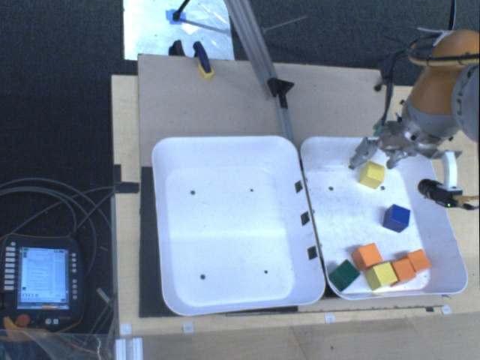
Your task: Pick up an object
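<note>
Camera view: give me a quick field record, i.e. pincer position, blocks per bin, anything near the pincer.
pincer: over the far part of the right bin, fingers spread
nearest block: yellow cube, just below the fingertips, not visibly between them
mid-bin: blue cube, alone
near edge cluster: green cube, orange cube, second yellow cube, two more orange cubes
left bin: white, bare floor with dark dots

One fixed camera looks down from above at a slant, far enough to take in both bins (225, 223) and the whole surface (225, 103).
</note>
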Robot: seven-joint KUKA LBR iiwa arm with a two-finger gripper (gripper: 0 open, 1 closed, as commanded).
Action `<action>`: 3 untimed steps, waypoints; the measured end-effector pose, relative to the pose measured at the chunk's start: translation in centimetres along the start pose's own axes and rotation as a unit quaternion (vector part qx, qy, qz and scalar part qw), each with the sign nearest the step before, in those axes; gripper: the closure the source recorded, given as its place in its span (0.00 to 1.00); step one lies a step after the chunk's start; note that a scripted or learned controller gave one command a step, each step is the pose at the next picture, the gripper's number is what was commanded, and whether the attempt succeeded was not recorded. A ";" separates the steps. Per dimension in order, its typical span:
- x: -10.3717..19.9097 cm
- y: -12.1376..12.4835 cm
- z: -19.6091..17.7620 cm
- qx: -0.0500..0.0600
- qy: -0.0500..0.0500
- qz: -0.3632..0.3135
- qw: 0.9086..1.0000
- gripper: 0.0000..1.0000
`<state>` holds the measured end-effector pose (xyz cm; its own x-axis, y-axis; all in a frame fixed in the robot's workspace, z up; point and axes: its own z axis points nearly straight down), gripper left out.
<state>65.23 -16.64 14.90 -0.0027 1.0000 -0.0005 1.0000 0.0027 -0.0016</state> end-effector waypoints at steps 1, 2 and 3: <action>-0.1 0.2 -1.4 -0.004 -0.001 -0.001 1.000 1.00; 0.1 -0.6 -6.8 -0.005 -0.001 0.000 1.000 1.00; 0.0 -0.4 -12.4 -0.005 -0.001 -0.001 1.000 1.00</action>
<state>64.80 -16.60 27.27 -0.0046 1.0000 -0.0025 0.9999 0.0047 0.0092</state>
